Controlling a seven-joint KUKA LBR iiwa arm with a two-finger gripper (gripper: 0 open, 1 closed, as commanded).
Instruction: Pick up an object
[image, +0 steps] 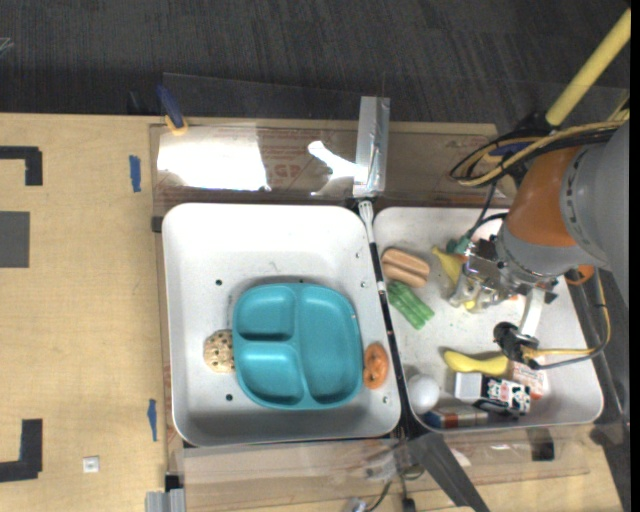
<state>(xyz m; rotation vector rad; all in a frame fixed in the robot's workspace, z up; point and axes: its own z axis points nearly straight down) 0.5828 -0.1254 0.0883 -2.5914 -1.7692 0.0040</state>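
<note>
We see the gripper (470, 292) low over the right bin (585, 400), though we cannot tell how its jaws stand. Just left of them lie a hot dog (406, 266) and a green piece (411, 304); below them, well apart, a banana (477, 361)

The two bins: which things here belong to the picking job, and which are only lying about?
For the job:
- gripper, low in the right bin
- hot dog, green toy and banana, loose nearby

Lying about:
- teal divided plate in the left bin
- cookie and orange piece beside the plate
</note>
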